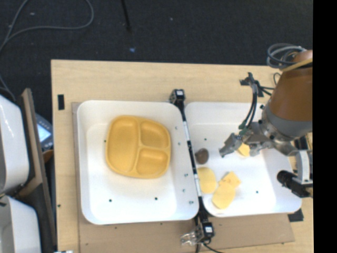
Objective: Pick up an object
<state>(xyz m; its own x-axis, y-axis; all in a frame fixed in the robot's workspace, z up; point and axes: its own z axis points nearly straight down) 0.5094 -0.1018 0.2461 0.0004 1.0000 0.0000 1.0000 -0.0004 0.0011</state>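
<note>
A pale wooden worktop (131, 80) on dark carpet carries two white bins. The left bin (89, 194) holds one yellow divided plate (138, 146). In the right bin (263, 204), taking the brown lump (201, 155) by the dividing wall as landmark, two pale yellow slices (207, 180) lie just below it, and one small yellow piece (244, 150) sits to its right, touching the gripper (235, 144). I cannot tell whether the gripper is open or closed. The piece looks light, perhaps soft; pinching its opposite edges seems best.
</note>
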